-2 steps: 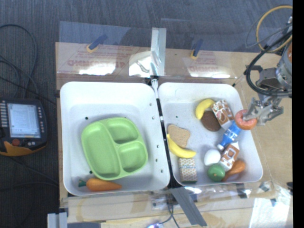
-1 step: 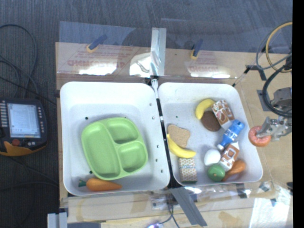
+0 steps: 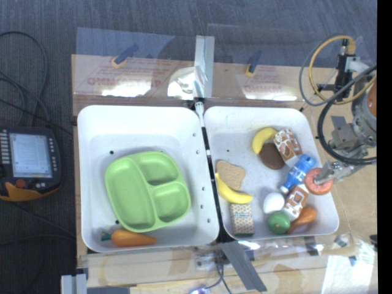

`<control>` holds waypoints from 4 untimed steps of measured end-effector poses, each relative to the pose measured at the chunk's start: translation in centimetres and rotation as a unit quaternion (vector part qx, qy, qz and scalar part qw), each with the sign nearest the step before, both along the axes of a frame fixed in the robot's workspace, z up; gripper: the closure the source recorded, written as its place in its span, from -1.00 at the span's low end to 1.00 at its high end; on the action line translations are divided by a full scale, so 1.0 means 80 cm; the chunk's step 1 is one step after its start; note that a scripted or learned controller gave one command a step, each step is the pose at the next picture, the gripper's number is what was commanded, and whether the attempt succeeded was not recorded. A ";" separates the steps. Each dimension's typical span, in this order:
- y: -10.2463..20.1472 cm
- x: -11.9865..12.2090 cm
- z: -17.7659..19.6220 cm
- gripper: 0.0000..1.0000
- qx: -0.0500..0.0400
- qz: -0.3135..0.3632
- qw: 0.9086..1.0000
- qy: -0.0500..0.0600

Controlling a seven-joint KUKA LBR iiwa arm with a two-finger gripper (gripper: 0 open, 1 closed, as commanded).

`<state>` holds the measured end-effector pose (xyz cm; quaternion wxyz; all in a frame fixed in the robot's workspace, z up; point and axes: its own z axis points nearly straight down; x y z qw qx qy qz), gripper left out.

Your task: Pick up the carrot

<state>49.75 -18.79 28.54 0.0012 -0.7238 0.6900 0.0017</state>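
Carrot lies flat in the left bin, down at the near wall, green top pointing left, tip pointing right. It sits just below the green tray, close to the tray's near edge; contact can't be made out. A second orange piece, carrot-like, lies in the right bin, at the near right corner beside a green ball.

The hand is over on the far side, at the right rim of the right bin, with the arm coming in from the right. It hangs by a round red-orange disc on that rim. Whether the fingers are apart or together, I can't tell from up here, and nothing is seen between them.

So the left-bin carrot is well apart from the hand: the whole right bin lies between them, with its two bananas, bread slice, white egg and blue bottle. The orange piece in the right bin is near the hand, just below it in the view. Both bins rest side by side on the surface.
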 end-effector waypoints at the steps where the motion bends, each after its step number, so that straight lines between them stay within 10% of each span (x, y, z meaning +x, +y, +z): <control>1: 0.045 -0.012 0.024 1.00 0.000 -0.044 0.999 -0.001; 2: 0.019 0.082 0.113 1.00 -0.001 -0.040 0.999 -0.003; 3: -0.001 0.120 0.014 1.00 0.001 0.140 0.990 0.001; 4: 0.032 0.013 0.091 1.00 0.000 0.260 0.966 -0.002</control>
